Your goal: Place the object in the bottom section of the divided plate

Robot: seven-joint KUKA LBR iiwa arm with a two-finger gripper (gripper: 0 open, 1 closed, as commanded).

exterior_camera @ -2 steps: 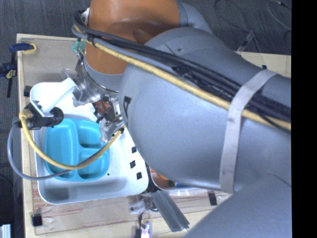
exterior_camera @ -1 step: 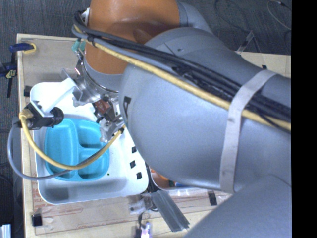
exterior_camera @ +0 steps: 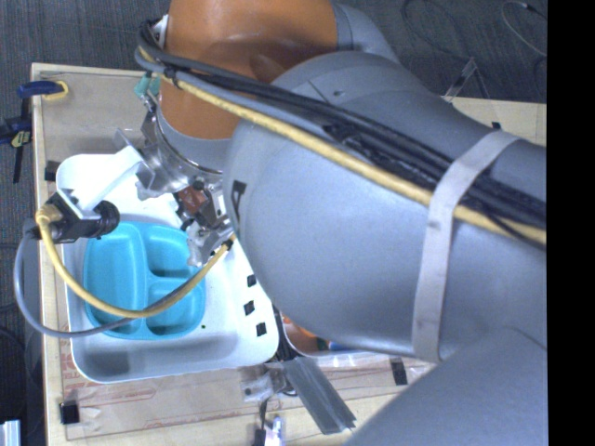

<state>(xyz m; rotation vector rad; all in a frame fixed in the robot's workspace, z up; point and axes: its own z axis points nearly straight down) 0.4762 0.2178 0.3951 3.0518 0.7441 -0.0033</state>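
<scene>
Yellow cable across the blue divided plate.

The scene is lit evenly and fairly brightly from above. A soft sheen is seen on the orange band and the grey arm, which is rendered slightly soft. The white bin is shaded beneath it.

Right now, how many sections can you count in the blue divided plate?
3: one long section on the left side of the blue divided plate, two smaller ones on its right, upper and lower. The arm covers the bin's right side, so anything there may be hidden.
</scene>
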